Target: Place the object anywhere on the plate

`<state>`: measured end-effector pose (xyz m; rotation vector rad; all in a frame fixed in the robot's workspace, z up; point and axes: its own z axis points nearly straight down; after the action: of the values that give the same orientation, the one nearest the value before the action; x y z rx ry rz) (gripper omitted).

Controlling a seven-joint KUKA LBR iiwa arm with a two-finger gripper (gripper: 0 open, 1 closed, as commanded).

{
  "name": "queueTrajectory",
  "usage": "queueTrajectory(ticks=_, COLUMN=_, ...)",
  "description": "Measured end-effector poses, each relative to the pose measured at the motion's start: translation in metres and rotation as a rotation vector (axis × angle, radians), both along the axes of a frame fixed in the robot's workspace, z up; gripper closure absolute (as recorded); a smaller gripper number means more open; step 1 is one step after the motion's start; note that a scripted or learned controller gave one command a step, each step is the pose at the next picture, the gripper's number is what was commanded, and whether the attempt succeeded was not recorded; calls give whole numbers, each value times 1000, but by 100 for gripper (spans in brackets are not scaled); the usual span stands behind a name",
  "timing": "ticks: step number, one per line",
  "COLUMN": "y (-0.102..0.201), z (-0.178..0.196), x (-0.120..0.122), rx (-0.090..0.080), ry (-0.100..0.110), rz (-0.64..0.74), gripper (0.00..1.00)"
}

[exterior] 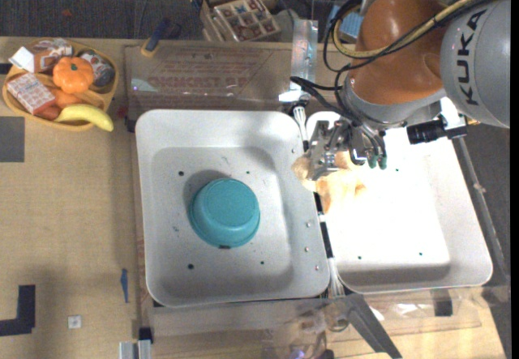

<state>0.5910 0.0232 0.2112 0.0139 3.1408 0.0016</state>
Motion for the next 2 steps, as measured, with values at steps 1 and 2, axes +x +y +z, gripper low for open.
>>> queueTrajectory(ticks=1, y=34, z=8, x=-22, rx=0, ry=0, rz=4, gripper=100)
queueTrajectory(ticks=2, y=77, z=10, x=-47, rx=0, ry=1, rz=7, gripper=100)
